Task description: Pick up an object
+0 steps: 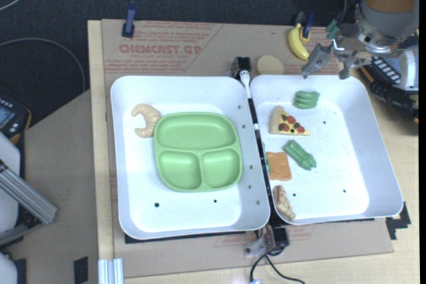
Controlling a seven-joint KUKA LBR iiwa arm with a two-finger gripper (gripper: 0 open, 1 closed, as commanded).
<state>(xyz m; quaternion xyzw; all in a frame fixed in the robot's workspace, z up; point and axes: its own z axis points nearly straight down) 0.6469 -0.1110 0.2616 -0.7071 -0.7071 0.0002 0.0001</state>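
My gripper [330, 63] hangs over the far edge of the right bin [363, 163], its two fingers spread apart with nothing between them. Just below it in the bin lies a green ridged piece [306, 99]. Nearer the middle sit a pizza slice [287, 123] and a green pickle-like piece [300, 155]. An orange slab [279, 166] and a tan pastry piece [284, 201] lie along the bin's left wall.
The left bin [133, 196] holds a green divided plate [198, 149] and a tan croissant [146, 119]. A yellow banana [299, 42] and a beige disc [269, 64] lie on the cardboard beyond the bins. Blue clamps [129, 19] grip the board's far edge.
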